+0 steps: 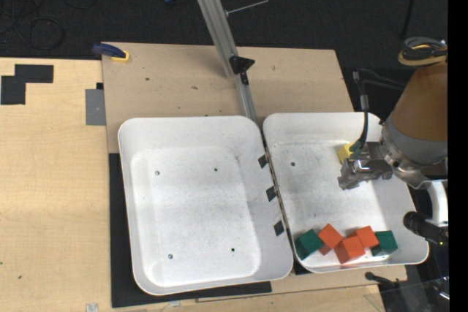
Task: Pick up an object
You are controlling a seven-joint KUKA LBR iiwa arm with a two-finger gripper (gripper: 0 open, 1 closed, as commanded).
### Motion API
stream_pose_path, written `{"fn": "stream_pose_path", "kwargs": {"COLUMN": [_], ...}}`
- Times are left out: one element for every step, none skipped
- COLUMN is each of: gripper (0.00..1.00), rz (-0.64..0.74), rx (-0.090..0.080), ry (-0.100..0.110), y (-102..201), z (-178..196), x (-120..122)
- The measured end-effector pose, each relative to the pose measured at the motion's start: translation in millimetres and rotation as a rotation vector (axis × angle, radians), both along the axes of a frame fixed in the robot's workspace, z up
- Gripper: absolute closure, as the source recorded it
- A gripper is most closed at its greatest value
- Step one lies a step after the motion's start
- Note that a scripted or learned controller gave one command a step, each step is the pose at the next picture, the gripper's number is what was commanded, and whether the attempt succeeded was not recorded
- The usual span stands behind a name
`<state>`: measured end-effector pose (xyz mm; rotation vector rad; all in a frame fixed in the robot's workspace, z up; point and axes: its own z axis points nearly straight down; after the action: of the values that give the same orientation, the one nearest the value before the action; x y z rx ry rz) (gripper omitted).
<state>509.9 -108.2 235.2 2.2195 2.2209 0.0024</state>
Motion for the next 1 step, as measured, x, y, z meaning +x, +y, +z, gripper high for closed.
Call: {"fn": "stream_pose_path", "kwargs": {"gripper": [1.00], "rz": [0.005], "rx": [0.002], "ry": [0.003], "y": [52.8], "z": [5.4], "x": [5.4]}}
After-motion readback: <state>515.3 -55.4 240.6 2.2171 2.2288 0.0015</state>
